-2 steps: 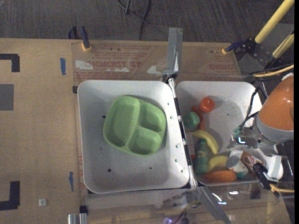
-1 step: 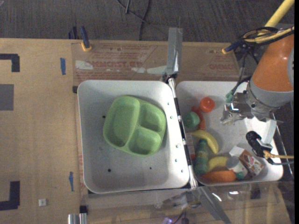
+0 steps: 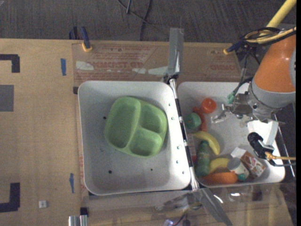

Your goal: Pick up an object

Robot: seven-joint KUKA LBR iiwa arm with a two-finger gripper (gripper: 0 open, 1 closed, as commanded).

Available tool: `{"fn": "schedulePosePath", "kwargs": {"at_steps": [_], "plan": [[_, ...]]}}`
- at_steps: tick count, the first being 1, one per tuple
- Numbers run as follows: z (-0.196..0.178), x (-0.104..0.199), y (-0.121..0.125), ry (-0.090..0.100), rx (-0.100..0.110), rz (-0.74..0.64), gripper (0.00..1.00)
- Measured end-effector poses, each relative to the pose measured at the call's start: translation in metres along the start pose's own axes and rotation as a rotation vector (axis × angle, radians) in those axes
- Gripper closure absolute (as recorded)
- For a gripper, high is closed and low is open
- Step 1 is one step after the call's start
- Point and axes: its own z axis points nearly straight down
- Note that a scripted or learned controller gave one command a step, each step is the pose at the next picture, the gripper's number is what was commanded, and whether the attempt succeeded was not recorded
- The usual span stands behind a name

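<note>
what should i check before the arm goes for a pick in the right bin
1. Gripper over the right bin, above its upper middle: ok.
2. Anything between the fingers: cannot tell at this slant.
3. Nearest targets: orange-red piece and green round piece sit just left of the gripper, close together: not ok for a clean single grasp.
4. Banana lies apart in mid-bin with bare floor to its right: ok.
5. Lower corner pile, carrot and small carton crowded against the wall: not ok.
6. Green divided plate alone in the left bin, out of the way: ok.
</note>
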Motion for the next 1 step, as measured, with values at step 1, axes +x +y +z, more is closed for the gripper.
{"fn": "schedulePosePath", "kwargs": {"at_steps": [1], "plan": [[0.1047, 0.0069, -0.027, 0.0, -0.01, -0.158, 0.0]]}}
